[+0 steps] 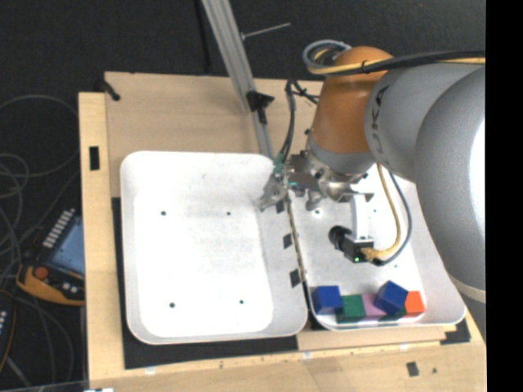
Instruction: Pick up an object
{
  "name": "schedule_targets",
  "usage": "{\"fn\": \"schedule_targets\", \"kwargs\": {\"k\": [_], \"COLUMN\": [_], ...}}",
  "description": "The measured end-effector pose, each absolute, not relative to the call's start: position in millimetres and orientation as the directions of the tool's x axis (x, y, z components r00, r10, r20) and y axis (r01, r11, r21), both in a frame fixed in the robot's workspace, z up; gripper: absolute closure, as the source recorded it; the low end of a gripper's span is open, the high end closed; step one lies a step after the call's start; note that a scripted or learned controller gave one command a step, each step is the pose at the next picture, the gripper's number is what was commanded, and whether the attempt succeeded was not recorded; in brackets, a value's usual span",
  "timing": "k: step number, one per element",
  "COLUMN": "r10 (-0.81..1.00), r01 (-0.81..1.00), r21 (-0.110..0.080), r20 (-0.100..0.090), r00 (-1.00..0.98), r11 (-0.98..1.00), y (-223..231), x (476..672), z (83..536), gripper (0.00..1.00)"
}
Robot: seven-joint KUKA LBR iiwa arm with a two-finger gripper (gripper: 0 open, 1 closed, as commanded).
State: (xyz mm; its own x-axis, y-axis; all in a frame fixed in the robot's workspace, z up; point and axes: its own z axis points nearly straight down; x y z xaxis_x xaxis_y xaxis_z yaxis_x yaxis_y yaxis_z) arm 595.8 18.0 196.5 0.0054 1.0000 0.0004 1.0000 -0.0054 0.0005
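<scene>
Expect an empty grasp or a knock on the bin rims: hand at frame centre above them, open or closed not discernible, well apart from the coloured blocks at the lower edge of the right bin.

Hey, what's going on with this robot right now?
A grey robot arm reaches over the right bin, its gripper up by the edge shared with the left bin. A blue block, green block, purple block, second blue block and orange block sit bunched along the right bin's near edge, apart from the gripper. No block is lifted yet.
</scene>
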Motion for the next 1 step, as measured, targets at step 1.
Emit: {"fn": "schedule_targets", "kwargs": {"k": [1], "r10": [1.0], "r01": [1.0], "r21": [0.009], "r20": [0.002], "r00": [-0.006], "r11": [0.006], "y": [51.1], "x": [562.3], "z": [309.4], "gripper": [0.0]}}
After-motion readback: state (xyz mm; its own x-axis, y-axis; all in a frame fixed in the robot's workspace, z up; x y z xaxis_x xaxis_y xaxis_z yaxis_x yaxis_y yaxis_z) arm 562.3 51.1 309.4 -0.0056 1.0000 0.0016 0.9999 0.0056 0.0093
